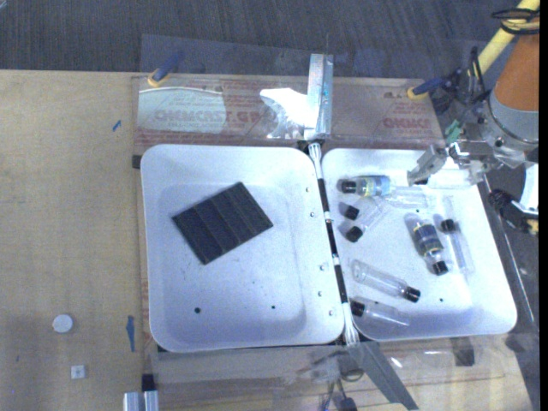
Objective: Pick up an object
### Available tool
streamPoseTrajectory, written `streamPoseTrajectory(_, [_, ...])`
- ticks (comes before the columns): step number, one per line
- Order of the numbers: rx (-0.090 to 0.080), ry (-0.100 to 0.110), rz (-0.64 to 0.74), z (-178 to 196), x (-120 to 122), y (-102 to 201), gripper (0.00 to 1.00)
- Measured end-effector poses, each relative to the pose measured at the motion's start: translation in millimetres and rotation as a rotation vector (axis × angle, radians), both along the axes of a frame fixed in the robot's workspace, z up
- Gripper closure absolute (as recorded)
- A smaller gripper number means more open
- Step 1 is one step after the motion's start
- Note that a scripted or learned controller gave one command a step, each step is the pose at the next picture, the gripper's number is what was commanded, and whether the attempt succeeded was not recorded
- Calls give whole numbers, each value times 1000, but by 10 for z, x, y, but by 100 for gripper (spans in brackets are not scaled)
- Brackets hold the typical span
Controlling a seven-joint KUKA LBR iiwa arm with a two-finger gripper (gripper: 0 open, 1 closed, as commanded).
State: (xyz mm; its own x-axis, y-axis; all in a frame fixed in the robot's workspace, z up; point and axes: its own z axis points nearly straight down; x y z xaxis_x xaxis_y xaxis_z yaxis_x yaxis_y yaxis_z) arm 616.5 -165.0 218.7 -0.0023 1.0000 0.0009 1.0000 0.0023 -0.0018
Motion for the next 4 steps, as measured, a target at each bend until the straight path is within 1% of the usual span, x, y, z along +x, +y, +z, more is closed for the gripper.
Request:
streamPoseTrajectory(1, [-2,-5,-7,-1214,-268,-255,0])
streamPoseTrajectory(2, [10,0,5,-1196,-986,-323,0])
streamPoseTrajectory(3, [-2,0,-195,-1165,508,-147,0])
streamPoseTrajectory(4, [-1,-1,-27,-979,-25,-299,0])
